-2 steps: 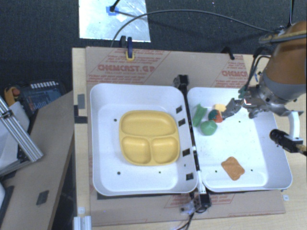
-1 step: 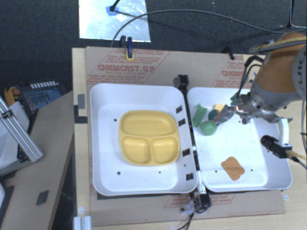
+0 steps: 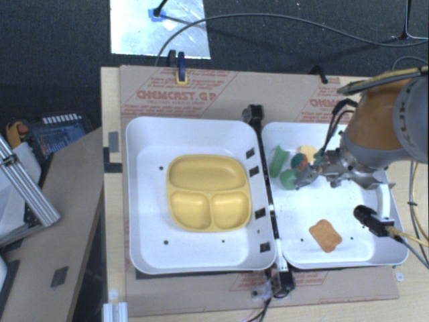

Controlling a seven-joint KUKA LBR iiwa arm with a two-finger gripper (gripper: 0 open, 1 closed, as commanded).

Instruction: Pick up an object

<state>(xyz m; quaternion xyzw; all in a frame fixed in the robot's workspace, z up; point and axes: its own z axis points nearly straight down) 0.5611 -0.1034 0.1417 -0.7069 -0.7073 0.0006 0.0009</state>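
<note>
I have my claw [image 3: 310, 173] low in the right bin [image 3: 348, 253] among the green toys [image 3: 280, 161], though I cannot tell if it grips; next I lift and check.

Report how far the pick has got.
Done: the gripper is down in the right bin, at the cluster of small green toys. In hand: nothing visibly lifted; the grasp is unclear. Left: secure an item and raise it. The orange piece lies untouched.

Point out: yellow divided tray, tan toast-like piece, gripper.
yellow divided tray [image 3: 204, 192], camera view, centre ridge.
tan toast-like piece [image 3: 325, 235], camera view, top face.
gripper [image 3: 310, 171], camera view, at its tip.
</note>
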